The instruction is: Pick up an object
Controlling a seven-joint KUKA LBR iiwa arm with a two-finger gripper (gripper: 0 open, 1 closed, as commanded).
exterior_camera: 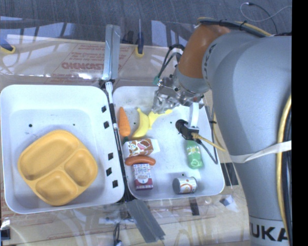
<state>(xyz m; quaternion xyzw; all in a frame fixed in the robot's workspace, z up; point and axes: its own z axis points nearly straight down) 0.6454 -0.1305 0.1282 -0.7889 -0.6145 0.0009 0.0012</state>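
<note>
While the jaws (163, 102) hover over the banana (143, 123) at 12 o'clock in the right bin (215, 181), their state cannot be told.

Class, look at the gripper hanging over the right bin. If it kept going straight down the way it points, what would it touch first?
Most likely the yellow banana: the gripper points down at its upper end in the right bin. Depth is hard to judge from this slanted view, so it might just miss and meet the bin floor beside it.

tray (56, 165) in left bin (20, 101); banana (142, 123), perhaps a carrot (123, 122), in right bin (213, 173).
</note>
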